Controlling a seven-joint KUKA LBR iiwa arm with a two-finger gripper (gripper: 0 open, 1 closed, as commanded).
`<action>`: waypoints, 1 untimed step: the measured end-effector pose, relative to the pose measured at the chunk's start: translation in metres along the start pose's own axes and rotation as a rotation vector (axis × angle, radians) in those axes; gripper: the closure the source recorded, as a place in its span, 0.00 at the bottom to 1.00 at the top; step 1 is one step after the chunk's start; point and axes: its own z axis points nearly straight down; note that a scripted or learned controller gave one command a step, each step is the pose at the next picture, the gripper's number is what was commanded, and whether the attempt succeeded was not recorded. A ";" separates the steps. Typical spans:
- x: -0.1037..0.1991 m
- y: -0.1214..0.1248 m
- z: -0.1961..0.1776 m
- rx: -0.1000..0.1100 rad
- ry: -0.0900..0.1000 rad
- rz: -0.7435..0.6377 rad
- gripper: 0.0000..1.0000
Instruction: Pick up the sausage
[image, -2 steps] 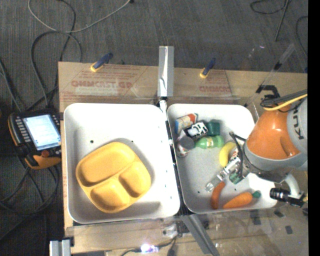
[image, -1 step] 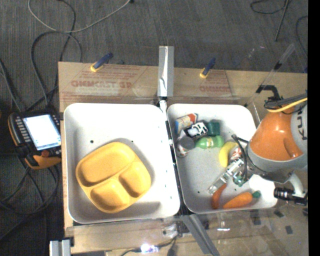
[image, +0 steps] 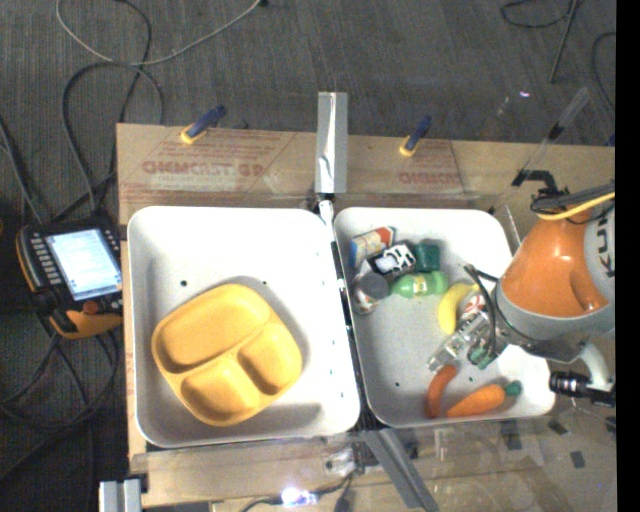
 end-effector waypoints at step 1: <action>0.000 0.000 0.000 0.000 0.000 0.000 0.00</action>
